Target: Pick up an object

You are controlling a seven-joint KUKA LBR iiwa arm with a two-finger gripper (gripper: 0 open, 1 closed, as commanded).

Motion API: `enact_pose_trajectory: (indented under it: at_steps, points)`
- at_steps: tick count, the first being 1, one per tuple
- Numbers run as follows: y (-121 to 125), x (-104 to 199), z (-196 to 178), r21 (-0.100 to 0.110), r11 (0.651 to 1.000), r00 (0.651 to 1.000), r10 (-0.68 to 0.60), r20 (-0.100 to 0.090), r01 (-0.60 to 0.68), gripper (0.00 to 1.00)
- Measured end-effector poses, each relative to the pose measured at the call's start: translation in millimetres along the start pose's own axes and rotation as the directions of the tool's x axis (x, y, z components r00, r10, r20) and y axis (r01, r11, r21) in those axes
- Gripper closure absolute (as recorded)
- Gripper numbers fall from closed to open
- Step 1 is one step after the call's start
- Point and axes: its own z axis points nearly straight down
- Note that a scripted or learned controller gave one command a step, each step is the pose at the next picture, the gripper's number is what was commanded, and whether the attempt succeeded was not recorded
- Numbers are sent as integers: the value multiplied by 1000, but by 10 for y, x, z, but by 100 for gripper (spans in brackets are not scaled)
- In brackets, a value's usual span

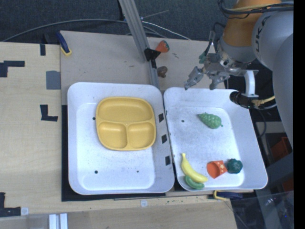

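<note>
Nearest the camera, along the front wall of the right bin [248, 142], lay a yellow banana [192, 170], curved, with a green piece [194, 183] tucked under its lower end and partly hidden by it, so its kind could not be made out. Just beside these sat an orange-red toy [216, 168] touching a dark green, knobbly one [234, 165]; both were too small to name with confidence. Farther back in the same bin, well apart from that cluster, a light green bumpy object [210, 120] lay alone on the speckled white floor. In the left bin [78, 128] rested a yellow divided tray [126, 123] with three compartments. Beyond the right bin's far rim hung the gripper [205, 79], its two fingers spread apart with nothing between them, above bare bench rather than over any object. The grey arm [271, 27] behind it was cut off at the frame's right edge.
</note>
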Motion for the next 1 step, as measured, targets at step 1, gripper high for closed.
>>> enact_pose_trajectory:
  at_steps: [1]
  points:
    - [-4,-49,638,1,1000,1000,0,0,0,0]
